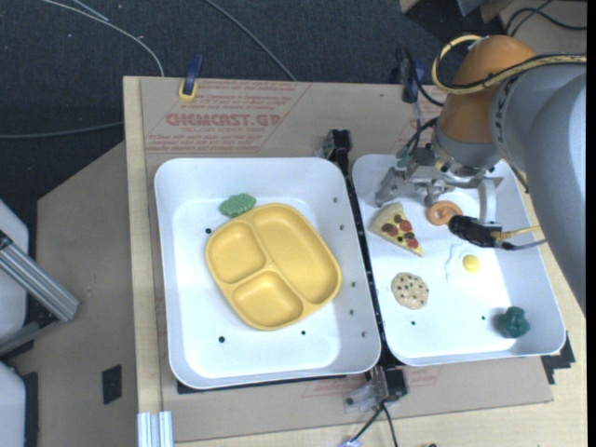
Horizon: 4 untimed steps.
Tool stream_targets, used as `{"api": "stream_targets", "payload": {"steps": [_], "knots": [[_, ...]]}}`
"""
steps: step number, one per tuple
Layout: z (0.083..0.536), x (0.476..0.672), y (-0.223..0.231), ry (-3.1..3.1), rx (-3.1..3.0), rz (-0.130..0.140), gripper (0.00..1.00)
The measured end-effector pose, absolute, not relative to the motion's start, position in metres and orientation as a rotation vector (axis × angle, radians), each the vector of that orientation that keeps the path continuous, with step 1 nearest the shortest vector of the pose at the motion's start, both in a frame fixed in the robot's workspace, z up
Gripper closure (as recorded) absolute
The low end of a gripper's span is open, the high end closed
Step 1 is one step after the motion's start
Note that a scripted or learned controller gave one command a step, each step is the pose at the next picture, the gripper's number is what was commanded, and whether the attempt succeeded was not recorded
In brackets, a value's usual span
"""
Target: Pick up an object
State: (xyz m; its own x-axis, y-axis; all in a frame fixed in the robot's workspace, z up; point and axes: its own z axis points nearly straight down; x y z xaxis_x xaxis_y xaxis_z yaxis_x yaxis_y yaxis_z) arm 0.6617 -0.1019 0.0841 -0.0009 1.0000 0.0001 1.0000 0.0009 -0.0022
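Gripper (438,196) is over the far end of the right bin (447,333), arm coming in from the right. Fingers (388,191) look spread apart: open, nothing between them. No object is lifted.

Right bin contents, all lying flat on the floor:
- donut (441,214), small orange ring, just near of the gripper and roughly under the gap, not gripped
- pizza slice (396,228), left of the donut by the bin's left wall, tip pointing far
- fried egg (467,266), near-right of the donut, close to it but apart
- cookie (409,290), near of the pizza slice, mid-bin, well clear of the gripper
- dark green broccoli-like piece (511,322), near right corner, well apart from everything else

Left bin (182,329):
- yellow three-compartment plate (272,264), centre of the bin, turned at an angle to the walls, compartments bare
- green lettuce leaf (237,205), touching the plate's far-left rim, lying on the bin floor

Both bins sit side by side on a cardboard sheet (233,119), inner walls touching.
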Motion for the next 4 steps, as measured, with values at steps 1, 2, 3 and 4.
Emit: {"api": "stream_targets", "payload": {"steps": [1,2,3,4], "knots": [[0.096,0.662,-0.102,-2.222,-2.222,-0.001,1.0],[0.139,0.664,-0.095,-2.224,-2.222,-0.003,1.0],[0.181,0.663,-0.097,-2.225,-2.223,-0.003,1.0],[0.229,0.658,-0.103,-2.224,-2.225,-0.004,1.0]]}}
